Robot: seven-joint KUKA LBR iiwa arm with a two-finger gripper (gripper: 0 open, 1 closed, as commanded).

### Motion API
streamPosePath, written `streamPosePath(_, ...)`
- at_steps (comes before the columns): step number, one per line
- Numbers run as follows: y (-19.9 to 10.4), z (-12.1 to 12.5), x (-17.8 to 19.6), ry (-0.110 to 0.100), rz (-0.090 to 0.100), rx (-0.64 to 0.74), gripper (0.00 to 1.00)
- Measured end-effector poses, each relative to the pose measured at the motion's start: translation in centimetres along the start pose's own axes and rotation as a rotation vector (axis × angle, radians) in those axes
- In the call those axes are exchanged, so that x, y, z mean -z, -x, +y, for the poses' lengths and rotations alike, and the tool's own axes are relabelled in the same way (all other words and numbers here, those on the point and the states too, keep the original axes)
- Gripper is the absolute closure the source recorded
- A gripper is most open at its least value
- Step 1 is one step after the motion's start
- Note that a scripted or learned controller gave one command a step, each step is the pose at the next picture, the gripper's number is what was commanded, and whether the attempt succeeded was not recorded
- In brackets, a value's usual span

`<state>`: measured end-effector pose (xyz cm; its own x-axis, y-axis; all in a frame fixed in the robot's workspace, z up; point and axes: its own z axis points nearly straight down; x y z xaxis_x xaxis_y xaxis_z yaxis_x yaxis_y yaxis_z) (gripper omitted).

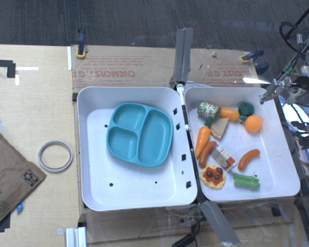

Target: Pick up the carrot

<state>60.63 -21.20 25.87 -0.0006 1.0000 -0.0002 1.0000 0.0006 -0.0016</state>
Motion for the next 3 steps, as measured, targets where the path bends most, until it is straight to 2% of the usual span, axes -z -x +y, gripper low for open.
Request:
streamPosePath(1, -6.4, 1.1, -14.8, 0.001, 0.000, 0.249, 0.00)
streamPosePath(2, -2.9, 5.4, -16.5, 0.005, -0.002, 0.330, 0.00)
streamPosePath(3, -2.9, 5.2, -15.8, -0.003, -0.002, 0.332, 1.00)
